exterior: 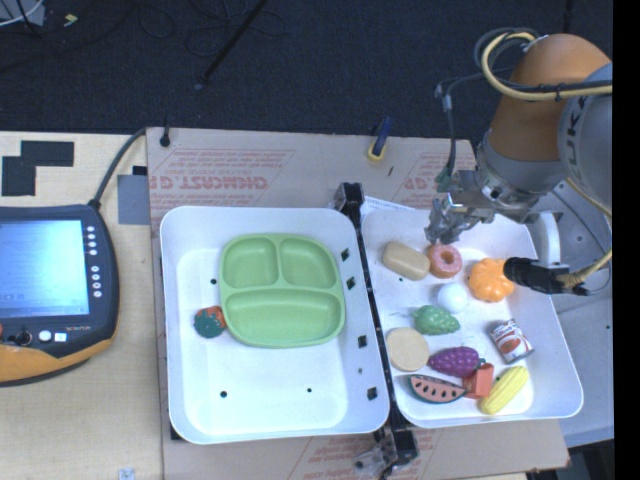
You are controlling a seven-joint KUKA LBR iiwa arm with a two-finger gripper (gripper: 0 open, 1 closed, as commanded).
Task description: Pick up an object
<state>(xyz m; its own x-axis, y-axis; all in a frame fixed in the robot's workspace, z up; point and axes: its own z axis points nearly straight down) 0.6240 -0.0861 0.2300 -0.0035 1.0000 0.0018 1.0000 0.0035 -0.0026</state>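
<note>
1. Hovering over the far edge of the right white bin (pixel 560 388), the gripper (pixel 443 230) hangs just above the pink ringed doughnut (pixel 444 261); how it stands, I cannot tell.
2. Beside the doughnut lie a tan bread roll (pixel 405 260) and a white egg (pixel 452 296).
3. Over in the left white bin (pixel 200 408) sits a green divided plate (pixel 281 290), a small strawberry toy (pixel 209 322) touching its left rim.
</note>
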